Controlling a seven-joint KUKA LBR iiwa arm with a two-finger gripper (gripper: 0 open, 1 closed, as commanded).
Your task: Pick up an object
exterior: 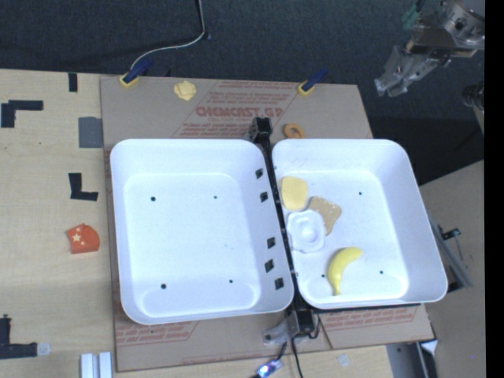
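The right bin (394, 172) holds a yellow banana (341, 267), a white fried-egg shape (305, 231), a tan toast-like piece (326, 211) and a pale yellow round piece (294, 193). My gripper (400, 73) hangs high at the upper right, beyond the bin's far corner and well above the bench. Nothing shows between its fingers.
The left bin (126, 211) lies beside the right one, joined by a black clip strip (272, 211). On the bench outside the bins lie a yellow lump (185, 90), a small orange ring (293, 131) and a red piece (83, 239).
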